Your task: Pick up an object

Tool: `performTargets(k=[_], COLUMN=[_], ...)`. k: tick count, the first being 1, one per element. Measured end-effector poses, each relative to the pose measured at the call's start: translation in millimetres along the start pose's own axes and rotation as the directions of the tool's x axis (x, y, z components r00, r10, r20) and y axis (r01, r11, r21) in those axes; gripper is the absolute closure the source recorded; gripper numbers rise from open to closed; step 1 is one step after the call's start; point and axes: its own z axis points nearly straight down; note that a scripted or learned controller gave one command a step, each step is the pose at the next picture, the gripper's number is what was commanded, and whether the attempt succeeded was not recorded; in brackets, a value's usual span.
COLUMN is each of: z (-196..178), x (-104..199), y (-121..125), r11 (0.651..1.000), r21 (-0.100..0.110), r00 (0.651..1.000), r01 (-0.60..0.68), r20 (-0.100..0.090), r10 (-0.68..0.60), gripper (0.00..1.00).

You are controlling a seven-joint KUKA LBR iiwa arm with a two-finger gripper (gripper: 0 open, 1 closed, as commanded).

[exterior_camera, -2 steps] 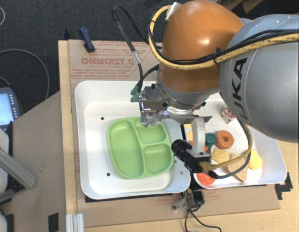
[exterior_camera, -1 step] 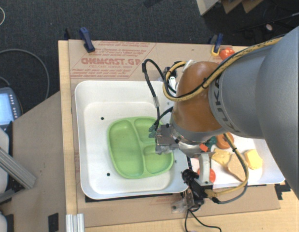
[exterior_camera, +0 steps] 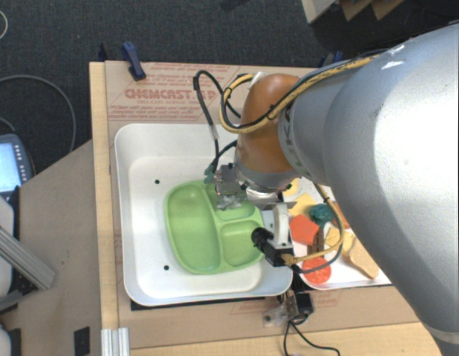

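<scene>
At the far left of the bench we see the left shallow white plastic bin (exterior_camera: 136, 221), and lying flat on its floor is a pale green plastic divided tray (exterior_camera: 203, 228), one long compartment on its left side and smaller ones on its right. This tray is the likeliest thing to be picked up, and it sits toward the bin's right half, its right edge close to the wall shared with the neighbouring bin. Directly over that right edge hangs the two-finger gripper (exterior_camera: 230, 197) — low, at or just above the tray's rim, though whether it touches we cannot tell. Nor can we tell whether it is spread or closed, since the wrist and the orange band (exterior_camera: 262, 117) hide it from above. Further right, the right white bin (exterior_camera: 362, 279) holds a jumble of small toy pieces (exterior_camera: 311, 232) in orange, teal, red and tan, partly covered by the grey arm (exterior_camera: 385, 169). We judge the step in hand to be the descent onto the tray's rim — the grasp itself not yet confirmed. The next move calls for pinching a thin raised edge squarely, then lifting straight up so the broad, light tray does not tip or slip out.
</scene>
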Motion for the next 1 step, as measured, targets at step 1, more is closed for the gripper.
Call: performTargets(k=[1], z=[29.2], x=[-24.1], y=[34.9], r11=[1.000], r21=[0.010], r00=[1.000], r01=[-0.002], r20=[-0.006], r10=[0.003], gripper=[1.00])
